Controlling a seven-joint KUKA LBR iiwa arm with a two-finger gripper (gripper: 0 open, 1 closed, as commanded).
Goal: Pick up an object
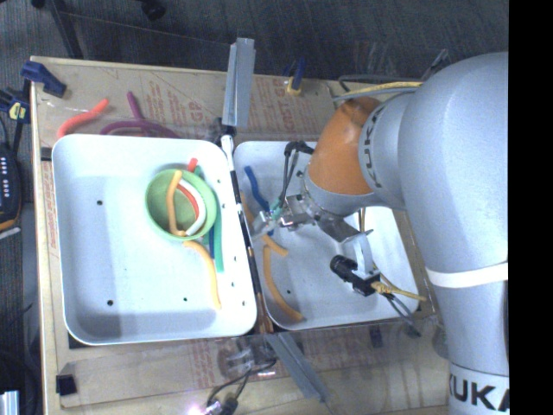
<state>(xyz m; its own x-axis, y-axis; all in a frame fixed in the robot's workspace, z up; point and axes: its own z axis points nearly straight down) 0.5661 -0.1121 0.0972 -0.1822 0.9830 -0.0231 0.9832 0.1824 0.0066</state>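
I have the hand (pixel 275 219) low over the left part of the right bin (pixel 393 314), close to the wall it shares with the left bin (pixel 95 275). From this angle the wrist and the orange band (pixel 341 162) cover too much of it: I cannot tell how far open the hand is, or whether it has hold of anything.

The nearest candidates lie around it in the right bin: a blue strip (pixel 253 182) just above the hand, a short tan piece (pixel 276 247) just below it, and a long curved tan strip (pixel 278 299) nearer the bin's front edge. The left bin holds a green bowl (pixel 164 207) with coloured strips in and beside it, well away from the hand.

I judge this to be the reach-and-grasp step, with nothing shown lifted yet. The next move calls for closing on one thin, flat piece close to the bin wall, then a straight lift. Such strips look easy to miss or to let slip.

The word KUKA (pixel 377 158) reads on the arm beside the orange band, and again on the base (pixel 477 396). The counter (pixel 52 232) carries red print (pixel 173 104) too faint for me to read.
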